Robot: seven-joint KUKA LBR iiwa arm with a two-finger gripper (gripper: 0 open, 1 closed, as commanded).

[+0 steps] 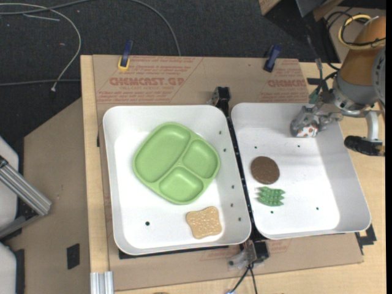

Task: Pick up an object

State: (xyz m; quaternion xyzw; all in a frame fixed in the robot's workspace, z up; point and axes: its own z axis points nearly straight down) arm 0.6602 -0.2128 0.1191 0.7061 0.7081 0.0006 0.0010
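The gripper hangs over the right bin's far edge, its state impossible to tell, while the brown disc near the bin's left edge looks light, stiff and flat, best pinched across its rim.

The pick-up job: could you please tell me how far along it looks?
Nothing looks picked yet. The brown patty and green pea pods lie in the right bin; the cracker lies beside the green divided plate in the left bin. The hand sits low at the right bin's far edge. A grasp and lift remain.
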